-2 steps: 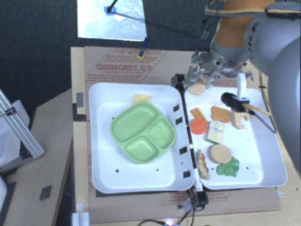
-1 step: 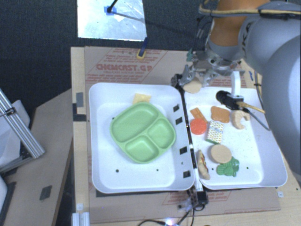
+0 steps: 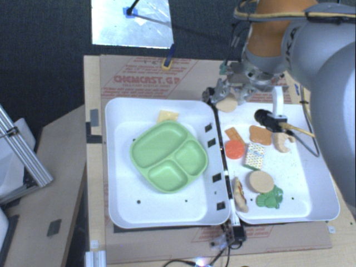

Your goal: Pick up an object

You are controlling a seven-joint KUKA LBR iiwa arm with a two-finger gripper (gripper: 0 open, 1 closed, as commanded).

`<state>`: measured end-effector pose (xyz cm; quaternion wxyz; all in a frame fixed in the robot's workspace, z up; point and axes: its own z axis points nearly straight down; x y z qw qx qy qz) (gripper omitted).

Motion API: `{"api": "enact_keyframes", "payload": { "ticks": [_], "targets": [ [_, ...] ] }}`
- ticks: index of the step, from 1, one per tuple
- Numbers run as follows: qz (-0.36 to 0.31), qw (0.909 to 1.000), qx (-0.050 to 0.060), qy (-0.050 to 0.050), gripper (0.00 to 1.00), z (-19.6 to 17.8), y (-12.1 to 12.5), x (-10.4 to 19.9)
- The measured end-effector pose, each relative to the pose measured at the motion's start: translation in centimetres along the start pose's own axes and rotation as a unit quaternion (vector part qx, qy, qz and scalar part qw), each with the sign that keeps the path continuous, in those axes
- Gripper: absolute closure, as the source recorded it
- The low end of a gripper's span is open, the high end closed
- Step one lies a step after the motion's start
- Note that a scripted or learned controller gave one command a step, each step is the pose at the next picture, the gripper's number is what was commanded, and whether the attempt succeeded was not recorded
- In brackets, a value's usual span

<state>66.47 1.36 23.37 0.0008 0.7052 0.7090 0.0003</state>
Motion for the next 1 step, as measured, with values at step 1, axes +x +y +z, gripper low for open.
{"api": "enact_keyframes", "payload": {
  "ticks": [1],
  "targets": [
    [0.002,1.0000,0.000,0.000,1.00,1.82,-0.18,-0.41]
  ]
}}
